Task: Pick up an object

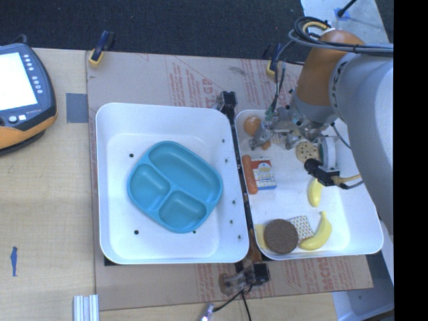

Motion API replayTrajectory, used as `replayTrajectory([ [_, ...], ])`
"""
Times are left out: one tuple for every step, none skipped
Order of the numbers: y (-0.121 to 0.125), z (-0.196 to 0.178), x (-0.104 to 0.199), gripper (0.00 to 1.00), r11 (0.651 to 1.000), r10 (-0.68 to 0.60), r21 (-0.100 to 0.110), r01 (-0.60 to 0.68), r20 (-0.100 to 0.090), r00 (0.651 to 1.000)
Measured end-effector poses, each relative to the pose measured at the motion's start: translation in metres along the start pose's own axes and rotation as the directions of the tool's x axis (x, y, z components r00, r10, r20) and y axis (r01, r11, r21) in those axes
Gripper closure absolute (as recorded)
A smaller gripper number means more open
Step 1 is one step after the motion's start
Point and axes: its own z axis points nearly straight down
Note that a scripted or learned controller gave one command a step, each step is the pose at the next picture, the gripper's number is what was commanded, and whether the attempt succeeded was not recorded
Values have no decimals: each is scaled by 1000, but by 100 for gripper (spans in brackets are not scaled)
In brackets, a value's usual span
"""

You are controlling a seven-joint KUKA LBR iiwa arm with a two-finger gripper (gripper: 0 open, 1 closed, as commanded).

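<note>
Nearest edge of right bin (364, 249): brown round cookie (280, 236), banana (319, 233) just beside it, a small yellow piece (315, 192) further up. Mid-bin: flat snack packet (259, 174). Judged light, rigid toys; banana is curved and slick, so grip across its middle. Far end: claw (284, 134) low beside an orange ball (252, 124); clenched or released, cannot tell. Left bin holds a blue tray (175, 186).

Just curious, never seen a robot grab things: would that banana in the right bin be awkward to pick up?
Probably a little. The banana is curved and looks smooth, so it could slip or pivot between two fingers. It lies against the bin wall and beside a brown disc, leaving little finger room. It looks light.
</note>
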Motion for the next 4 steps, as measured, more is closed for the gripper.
replayTrajectory([
  [0,0,-1,0,1000,-1,0,1,0,1000],
  [0,0,1,0,1000,1,1,-1,-1,1000],
  [-1,0,2,0,1000,1,2,-1,-1,1000],
  [0,0,-9,0,1000,3,-2,-3,0,1000],
])
